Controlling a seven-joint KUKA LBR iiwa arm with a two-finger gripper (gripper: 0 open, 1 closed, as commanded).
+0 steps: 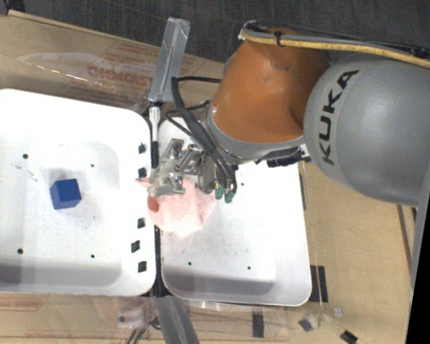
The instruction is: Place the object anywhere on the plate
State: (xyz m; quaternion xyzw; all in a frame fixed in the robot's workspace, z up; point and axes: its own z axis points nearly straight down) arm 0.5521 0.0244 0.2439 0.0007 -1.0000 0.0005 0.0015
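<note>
the arm (348, 108) reaches in from the right and hangs over the right bin (266, 257), its tool (171, 178) low above the pink plate (184, 211) at that bin's left wall. the tool's metal parts are crowded together and seen from above; whether it is wide, narrow or holding anything cannot be told.

the blue cube (66, 193), taken to be the task's object, lies on the floor of the left bin (2, 172), well apart from the plate and from the tool. judged from this, the placing is not done.

risks:
- the tool is over the plate, not the cube; a closing here would take nothing, or catch the plate itself.
- the plate lies just beside the wall shared by the two bins; a descent there could strike the rim or push the plate against it.
- cables (187, 118) hang loose near the wrist and could snag on the upright grey post (169, 61) behind the bins.

open room: the cube has bare floor on all sides, away from the walls, so an approach from above looks unhindered. the right bin is open to the right of the plate.
</note>
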